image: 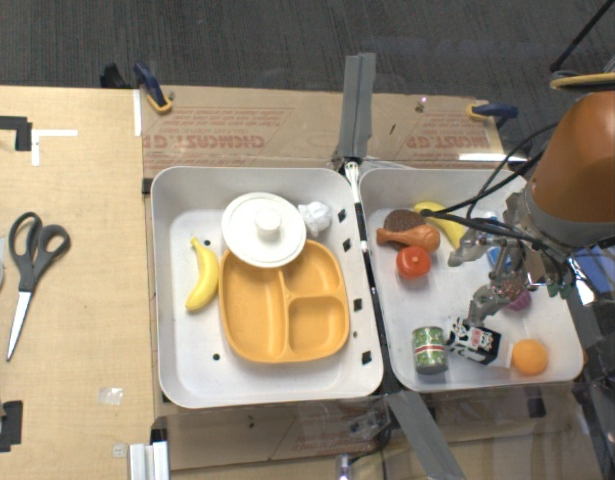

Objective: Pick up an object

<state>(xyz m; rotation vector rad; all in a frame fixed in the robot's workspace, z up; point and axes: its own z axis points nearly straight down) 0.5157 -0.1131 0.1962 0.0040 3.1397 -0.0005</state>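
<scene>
Orange ball [529, 357] lies at the right bin's [397, 373] near corner, beside a black-and-white carton [475, 341] and a green can [429, 350]. My gripper [490, 298] hangs just above the carton; whether it is open or closed I cannot tell. Farther back: red tomato [413, 262], brown drumstick [406, 232], yellow banana [444, 224].
</scene>
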